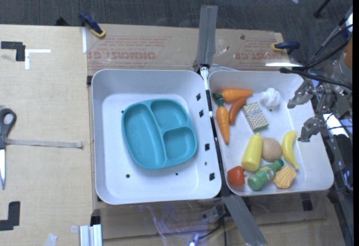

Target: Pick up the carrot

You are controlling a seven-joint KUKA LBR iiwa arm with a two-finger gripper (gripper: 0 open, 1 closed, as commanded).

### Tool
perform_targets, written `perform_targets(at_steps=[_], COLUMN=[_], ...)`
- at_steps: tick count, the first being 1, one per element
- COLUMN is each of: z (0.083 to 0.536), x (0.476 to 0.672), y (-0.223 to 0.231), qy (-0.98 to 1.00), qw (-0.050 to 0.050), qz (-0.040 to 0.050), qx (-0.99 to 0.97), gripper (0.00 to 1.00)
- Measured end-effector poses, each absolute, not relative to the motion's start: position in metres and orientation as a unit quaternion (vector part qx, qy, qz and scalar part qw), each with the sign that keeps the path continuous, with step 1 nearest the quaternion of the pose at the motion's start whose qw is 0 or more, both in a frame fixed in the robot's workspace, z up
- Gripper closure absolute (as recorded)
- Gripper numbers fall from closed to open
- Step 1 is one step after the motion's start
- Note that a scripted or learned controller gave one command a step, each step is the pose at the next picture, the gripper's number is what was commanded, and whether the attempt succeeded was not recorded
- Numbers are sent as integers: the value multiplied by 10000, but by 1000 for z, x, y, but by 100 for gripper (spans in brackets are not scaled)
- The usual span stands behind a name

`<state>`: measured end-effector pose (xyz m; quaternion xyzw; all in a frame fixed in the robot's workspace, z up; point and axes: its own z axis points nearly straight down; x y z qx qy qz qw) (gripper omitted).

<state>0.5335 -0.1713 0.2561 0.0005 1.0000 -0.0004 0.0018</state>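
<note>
Three carrots (223, 122) overlap in the right bin (314, 183); the hand (305, 113) hangs open at its rim.

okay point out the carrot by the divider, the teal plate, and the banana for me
carrot (223, 124): camera view, middle of its orange body.
teal plate (141, 127): camera view, floor of its large left compartment.
banana (289, 148): camera view, middle of its yellow curve.

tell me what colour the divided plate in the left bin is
Teal blue, a three-compartment plastic plate, clear in the camera view.
</note>
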Motion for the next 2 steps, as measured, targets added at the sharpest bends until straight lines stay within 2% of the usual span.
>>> perform_targets(at_steps=[1, 2], z=[214, 193], x=[592, 621], y=[-109, -55], qy=[9976, 9924], qw=[19, 21], qz=[-3, -3], qx=[689, 1228], gripper=[0, 0])
